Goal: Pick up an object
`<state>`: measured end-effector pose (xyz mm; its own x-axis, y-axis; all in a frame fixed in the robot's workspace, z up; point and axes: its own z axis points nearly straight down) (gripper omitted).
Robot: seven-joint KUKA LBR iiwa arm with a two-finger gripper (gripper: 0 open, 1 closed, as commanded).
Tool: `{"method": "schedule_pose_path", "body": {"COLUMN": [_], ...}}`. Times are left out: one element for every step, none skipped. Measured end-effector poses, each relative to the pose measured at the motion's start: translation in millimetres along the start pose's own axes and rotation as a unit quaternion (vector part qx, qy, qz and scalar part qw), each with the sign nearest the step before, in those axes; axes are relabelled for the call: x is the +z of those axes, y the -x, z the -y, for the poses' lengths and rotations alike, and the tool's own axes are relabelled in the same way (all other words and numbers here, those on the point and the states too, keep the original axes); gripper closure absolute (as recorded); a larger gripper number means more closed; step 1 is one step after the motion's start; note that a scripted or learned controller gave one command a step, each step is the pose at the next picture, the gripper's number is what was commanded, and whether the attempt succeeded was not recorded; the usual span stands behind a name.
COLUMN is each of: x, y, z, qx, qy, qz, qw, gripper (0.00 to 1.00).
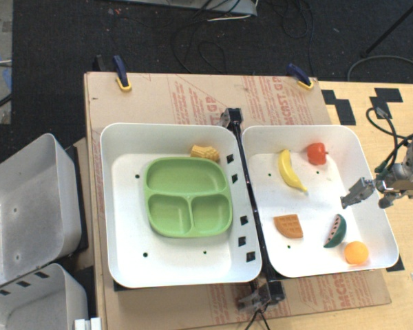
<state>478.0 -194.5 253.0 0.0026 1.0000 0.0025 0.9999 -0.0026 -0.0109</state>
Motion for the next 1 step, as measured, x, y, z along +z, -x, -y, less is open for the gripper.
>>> {"method": "schedule_pose_path", "body": {"x": [-5.1], "y": [-0.4], "z": [-2.2], "qx": [-0.002], "qy": [0.005], "qz": [0.002], "qw": [1.0000], "gripper": [0.00]}}
